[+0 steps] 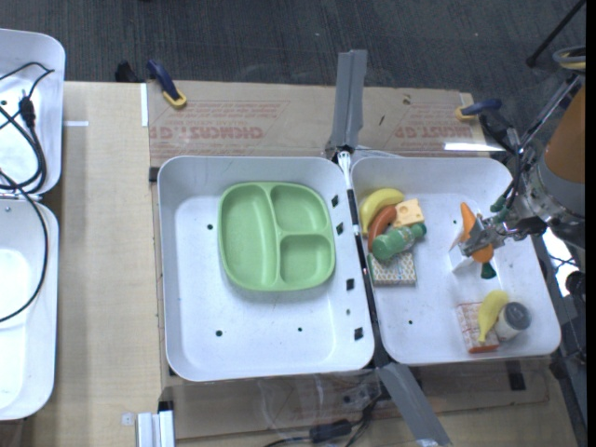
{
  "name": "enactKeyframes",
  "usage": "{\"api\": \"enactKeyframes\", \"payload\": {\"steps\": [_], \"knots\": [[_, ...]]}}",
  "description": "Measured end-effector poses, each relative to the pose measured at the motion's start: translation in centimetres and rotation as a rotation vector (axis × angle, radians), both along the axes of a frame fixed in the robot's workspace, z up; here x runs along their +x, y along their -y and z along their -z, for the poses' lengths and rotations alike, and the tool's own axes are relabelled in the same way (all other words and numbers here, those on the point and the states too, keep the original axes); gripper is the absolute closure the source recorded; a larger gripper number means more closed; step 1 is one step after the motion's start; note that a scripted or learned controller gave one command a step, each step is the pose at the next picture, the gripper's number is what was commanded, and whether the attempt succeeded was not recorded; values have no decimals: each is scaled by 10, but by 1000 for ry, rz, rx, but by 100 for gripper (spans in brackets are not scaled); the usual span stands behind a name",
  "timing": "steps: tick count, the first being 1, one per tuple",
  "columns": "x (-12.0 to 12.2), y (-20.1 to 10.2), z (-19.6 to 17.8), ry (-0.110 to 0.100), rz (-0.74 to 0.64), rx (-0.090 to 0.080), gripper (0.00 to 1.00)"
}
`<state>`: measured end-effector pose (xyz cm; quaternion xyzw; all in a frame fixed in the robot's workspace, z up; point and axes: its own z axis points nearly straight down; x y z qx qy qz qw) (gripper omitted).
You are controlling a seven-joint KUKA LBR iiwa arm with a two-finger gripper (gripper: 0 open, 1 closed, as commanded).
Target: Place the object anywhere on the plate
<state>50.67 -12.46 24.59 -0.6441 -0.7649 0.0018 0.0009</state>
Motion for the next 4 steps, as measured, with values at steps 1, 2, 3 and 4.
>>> {"api": "enactKeyframes", "payload": {"steps": [1,2,3,4], "knots": [[-11,-62,55,1,-200,2,100],[15,-159,56,1,-278,1,100],[15,-159,56,1,-277,1,0],[15,-158,47,0,-276,0,100]]}}
